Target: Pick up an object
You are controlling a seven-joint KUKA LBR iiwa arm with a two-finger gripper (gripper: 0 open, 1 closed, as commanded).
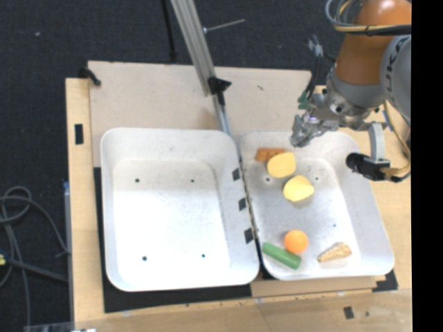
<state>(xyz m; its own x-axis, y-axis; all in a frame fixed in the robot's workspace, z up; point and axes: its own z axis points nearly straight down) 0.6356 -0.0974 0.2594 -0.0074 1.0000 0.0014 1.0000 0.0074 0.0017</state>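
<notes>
The right bin [360,206] holds several small objects: an orange-brown piece [267,155] at its far left corner, two pale yellow lumps [281,165] [297,189] just in front of it, an orange ball [295,241], a green stick [281,255] and a tan wedge [335,252] near the front edge. My gripper [302,136] hangs over the bin's far edge, a little to the right of and above the upper yellow lump. Nothing shows between its tips.
The left bin [169,206] sits beside the right one. A grey metal pole [197,47] slants up from between the bins at the back. A black part [367,166] of the arm juts over the right bin's right side.
</notes>
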